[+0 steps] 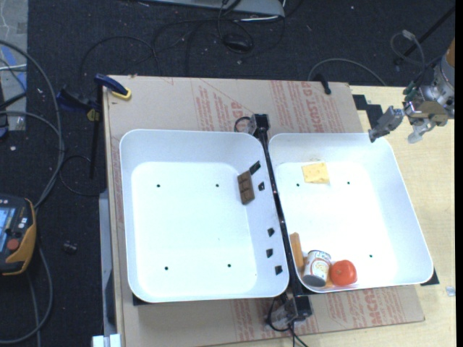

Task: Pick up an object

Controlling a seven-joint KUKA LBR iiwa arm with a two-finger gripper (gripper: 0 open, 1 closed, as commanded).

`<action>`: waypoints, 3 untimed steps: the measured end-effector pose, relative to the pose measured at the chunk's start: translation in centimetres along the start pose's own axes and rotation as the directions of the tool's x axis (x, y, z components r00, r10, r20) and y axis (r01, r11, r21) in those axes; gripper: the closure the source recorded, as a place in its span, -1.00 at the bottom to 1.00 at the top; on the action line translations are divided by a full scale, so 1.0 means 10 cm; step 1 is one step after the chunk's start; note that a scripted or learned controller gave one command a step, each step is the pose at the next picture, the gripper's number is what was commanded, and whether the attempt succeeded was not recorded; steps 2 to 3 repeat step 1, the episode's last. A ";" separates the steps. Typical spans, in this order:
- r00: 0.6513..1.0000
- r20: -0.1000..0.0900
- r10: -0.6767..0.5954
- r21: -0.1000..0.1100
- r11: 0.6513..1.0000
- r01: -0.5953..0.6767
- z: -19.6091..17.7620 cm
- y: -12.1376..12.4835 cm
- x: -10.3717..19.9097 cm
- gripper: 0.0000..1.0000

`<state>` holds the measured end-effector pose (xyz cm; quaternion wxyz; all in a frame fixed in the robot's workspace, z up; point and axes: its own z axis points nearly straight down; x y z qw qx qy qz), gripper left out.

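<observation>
The tabletop (181,96) carries two white bins. The left bin (189,280), far from the jaws (400,126), holds a brown block (246,188). The right bin (391,165) lies just below the jaws, which stand open and empty; well beneath them sit a yellow sponge (315,173), a can (315,264) and a tomato (343,272).

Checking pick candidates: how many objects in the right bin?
4. Yellow sponge near the far wall; orange stick, small can and red ball clustered in the near left corner. Something smaller could hide behind those.
</observation>
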<state>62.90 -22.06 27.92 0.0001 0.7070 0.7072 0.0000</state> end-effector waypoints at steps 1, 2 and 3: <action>1.000 -0.002 -0.002 0.007 1.000 0.002 0.99 0.26 0.17 -1.00; 1.000 -0.002 -0.002 0.007 1.000 0.002 0.99 0.26 0.17 -1.00; 1.000 -0.002 -0.002 0.007 1.000 0.002 0.99 0.26 0.17 -1.00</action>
